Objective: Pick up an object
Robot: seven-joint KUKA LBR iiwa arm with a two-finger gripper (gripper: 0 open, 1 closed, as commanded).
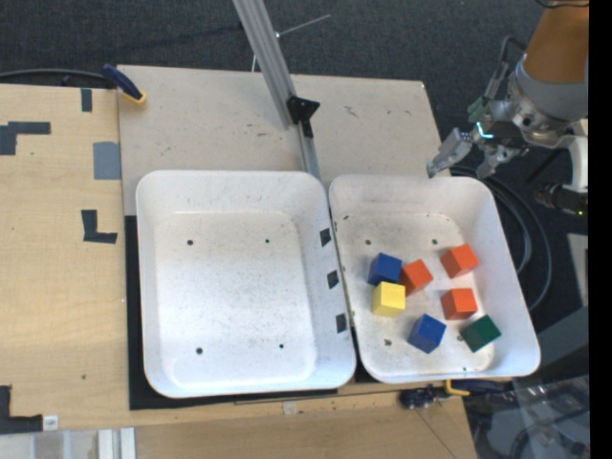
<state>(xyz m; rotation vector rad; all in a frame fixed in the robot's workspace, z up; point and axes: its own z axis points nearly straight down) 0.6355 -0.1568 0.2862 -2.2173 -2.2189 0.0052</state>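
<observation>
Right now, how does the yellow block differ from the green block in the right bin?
The yellow block is bright, while the green block is dark. The yellow block lies near the middle of the right bin, touching a blue block; the green block lies near the bin's right edge, close below an orange block. Both are small cubes of about the same size.

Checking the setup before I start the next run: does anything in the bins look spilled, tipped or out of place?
Nothing stands out. All seven blocks sit inside the right bin, including the yellow block and green block. The gripper hangs above that bin's far rim, touching nothing.
</observation>
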